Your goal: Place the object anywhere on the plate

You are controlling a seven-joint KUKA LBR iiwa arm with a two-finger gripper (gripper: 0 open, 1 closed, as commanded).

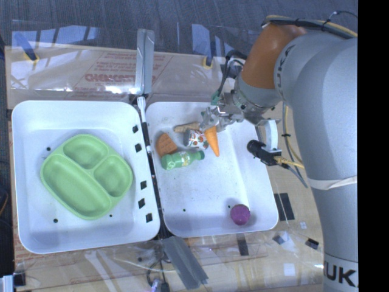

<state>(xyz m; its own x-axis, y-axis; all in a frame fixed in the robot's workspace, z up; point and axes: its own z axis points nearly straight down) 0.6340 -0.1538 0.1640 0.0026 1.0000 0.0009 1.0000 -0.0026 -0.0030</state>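
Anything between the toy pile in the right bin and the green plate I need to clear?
Yes: the two bins' raised rims and the divider run between the carrot, green bottle and the green plate in the left bin. Lift over them; the plate itself is bare.

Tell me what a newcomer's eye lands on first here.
The big grey arm with its orange band, reaching in from the right. Next, the green divided plate in the left bin, and the right bin's toy cluster: carrot, green bottle, with a purple ball apart.
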